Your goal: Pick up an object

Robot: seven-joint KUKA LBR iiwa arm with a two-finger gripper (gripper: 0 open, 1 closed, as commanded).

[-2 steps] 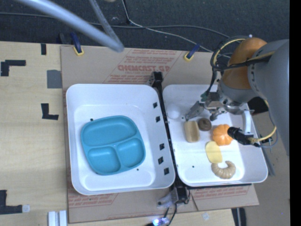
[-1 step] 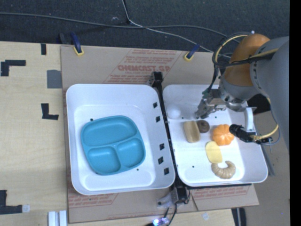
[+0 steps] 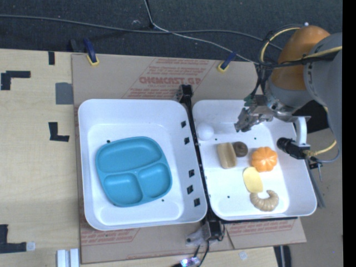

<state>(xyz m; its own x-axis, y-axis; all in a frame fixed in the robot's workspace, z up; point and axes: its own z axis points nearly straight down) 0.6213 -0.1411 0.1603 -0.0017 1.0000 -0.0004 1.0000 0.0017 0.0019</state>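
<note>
below the fingers (image 3: 243, 124), brown object (image 3: 240, 148)

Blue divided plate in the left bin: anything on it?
Empty. The blue divided plate lies flat in the left white bin, all three compartments bare.

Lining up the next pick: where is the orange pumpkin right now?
The orange pumpkin sits in the right bin, right of the small brown piece, above the yellow piece.

The two shallow white bins (image 3: 89, 115) look like smooth, slightly glossy plastic. The blue divided plastic tray (image 3: 133, 170) has a satin sheen. The brown cardboard sheet (image 3: 167, 77) is matt; the pale tabletop (image 3: 33, 166) seems wood-grained, though blurred.
</note>
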